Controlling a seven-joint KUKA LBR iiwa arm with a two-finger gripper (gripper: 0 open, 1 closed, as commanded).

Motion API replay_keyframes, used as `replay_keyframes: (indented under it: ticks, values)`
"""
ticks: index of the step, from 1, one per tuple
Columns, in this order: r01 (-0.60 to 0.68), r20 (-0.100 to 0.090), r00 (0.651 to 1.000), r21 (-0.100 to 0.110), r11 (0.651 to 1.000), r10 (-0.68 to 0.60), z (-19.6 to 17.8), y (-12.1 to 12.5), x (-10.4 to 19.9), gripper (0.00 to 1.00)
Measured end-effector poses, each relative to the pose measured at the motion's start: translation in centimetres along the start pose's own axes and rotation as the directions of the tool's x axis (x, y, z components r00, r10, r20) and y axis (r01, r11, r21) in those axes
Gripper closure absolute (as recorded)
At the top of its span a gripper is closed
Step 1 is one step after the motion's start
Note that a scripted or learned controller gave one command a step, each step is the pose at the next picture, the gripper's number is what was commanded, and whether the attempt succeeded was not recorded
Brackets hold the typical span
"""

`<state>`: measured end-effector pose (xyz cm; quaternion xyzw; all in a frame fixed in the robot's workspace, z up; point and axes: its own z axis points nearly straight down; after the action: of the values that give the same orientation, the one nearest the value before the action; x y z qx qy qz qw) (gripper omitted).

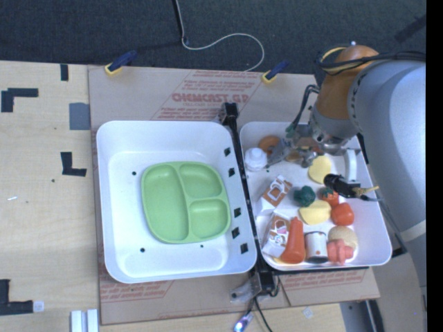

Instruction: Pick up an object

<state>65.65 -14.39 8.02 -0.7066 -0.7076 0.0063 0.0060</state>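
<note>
A smooth, pale green sectioned tray (185,201) with rounded corners is seen lying flat in the left white bin (114,151); the right white bin (377,244) is crowded with small glossy toy foods, among them a yellow rounded piece (320,169), a dark green lump (303,196), a red tomato-like ball (342,214) and an orange carrot shape (293,242). The grey arm (391,130) is reached in from the right, its orange band (336,92) bent downward, and the gripper (296,146) is placed low over the far end of the right bin beside a white cap-like piece (255,159); nothing can be made out between it and the objects.

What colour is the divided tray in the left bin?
The divided tray is light green, seen clearly in the camera view against the white left bin.
</note>
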Motion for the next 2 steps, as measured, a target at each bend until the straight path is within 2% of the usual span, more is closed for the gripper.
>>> replay_keyframes:
  ticks: [1, 2]
  values:
    - [-0.004, 0.021, 1.0, -0.01, 1.0, 0.005, -1.3, 0.9, 3.2, 0.0]
    - [-0.004, -0.001, 1.0, -0.018, 1.0, 0.004, -11.3, -9.8, 5.3, 0.0]
